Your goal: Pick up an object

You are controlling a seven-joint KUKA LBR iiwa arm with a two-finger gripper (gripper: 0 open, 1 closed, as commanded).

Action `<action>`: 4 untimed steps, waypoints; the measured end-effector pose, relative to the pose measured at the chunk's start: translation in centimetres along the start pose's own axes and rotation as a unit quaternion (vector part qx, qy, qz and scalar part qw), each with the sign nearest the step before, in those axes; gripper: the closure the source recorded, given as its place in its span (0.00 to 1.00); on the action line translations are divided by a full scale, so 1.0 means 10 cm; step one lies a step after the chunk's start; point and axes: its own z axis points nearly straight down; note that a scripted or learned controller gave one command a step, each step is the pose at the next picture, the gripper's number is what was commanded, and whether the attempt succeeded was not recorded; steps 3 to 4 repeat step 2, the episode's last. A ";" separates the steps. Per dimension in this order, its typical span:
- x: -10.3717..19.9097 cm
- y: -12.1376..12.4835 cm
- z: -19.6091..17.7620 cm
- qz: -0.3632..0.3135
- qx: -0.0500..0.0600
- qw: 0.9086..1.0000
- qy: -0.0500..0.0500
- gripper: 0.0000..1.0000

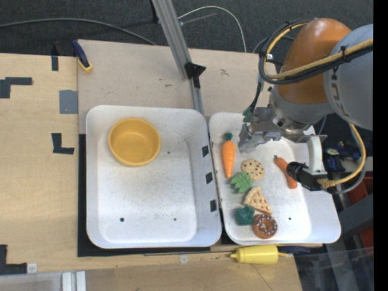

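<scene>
While the round yellow plastic bowl (134,140) sits alone in the left shallow white bin (151,223), we see toy foods right of it: an orange carrot (228,157), cookie (252,169), pizza slice (258,199), and doughnut (265,226); the gripper (253,136) hovers beside the carrot, and whether it is open or closed we cannot tell.

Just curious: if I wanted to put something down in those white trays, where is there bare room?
The left bin is bare below and right of the yellow bowl. The right bin is crowded down its left side: carrot, cookie, pizza slice, donut. Its lower right corner is free.
</scene>
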 end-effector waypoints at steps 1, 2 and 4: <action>0.49 0.28 0.00 0.000 -0.001 1.000 0.000 1.00; 0.92 0.48 0.19 0.001 0.001 1.000 0.000 1.00; 0.92 0.48 0.19 0.001 0.001 1.000 0.000 1.00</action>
